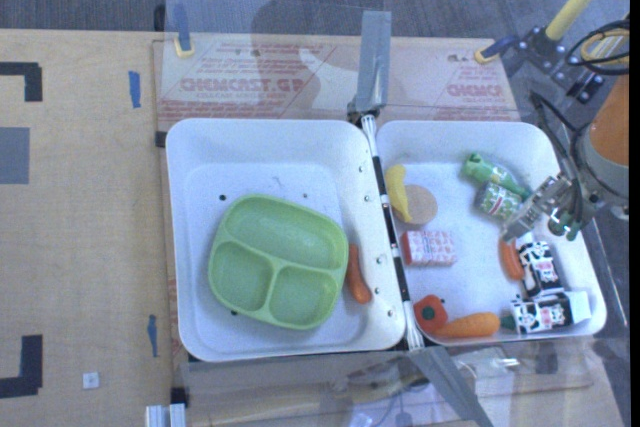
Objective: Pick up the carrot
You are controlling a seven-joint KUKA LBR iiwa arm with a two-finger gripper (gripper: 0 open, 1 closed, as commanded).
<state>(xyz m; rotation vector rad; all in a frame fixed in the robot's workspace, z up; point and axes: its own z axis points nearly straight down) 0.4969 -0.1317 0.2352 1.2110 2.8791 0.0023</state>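
The carrot (472,324) is orange and lies flat along the front wall of the right bin (452,137), with a red and green piece (430,311) at its left end. My gripper (548,211) hangs over the right side of that bin, above and to the right of the carrot and well apart from it. It is open with nothing between its fingers. Just below it lie a small orange piece (511,260) and a cow-patterned carton (540,267).
The right bin also holds a banana (399,192), a tan disc (421,206), a pink box (430,247), a green bottle (492,171), a green can (497,201) and a second carton (546,313). In the left bin (260,140) are a green divided plate (278,261) and an orange stick (357,276).
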